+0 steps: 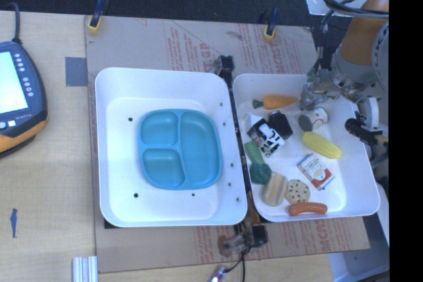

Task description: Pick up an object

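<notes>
My gripper (312,97) hangs over the back of the right bin (367,191), just right of an orange carrot (277,102) and above a small white-and-grey piece (318,118). The bin also holds a yellow corn cob (322,145), a black-and-white toy (266,136), a green piece (253,153), a teal lump (260,173), a tan bread piece (273,188), a cookie (297,191), a red sausage (307,209) and a small carton (314,170). I see nothing lifted off the bin floor.
The left bin (112,142) holds a blue divided plate (180,147). A pendant with a screen (16,92) lies at the far left of the bench. Clamps (97,15) stand at the back edge of the cardboard.
</notes>
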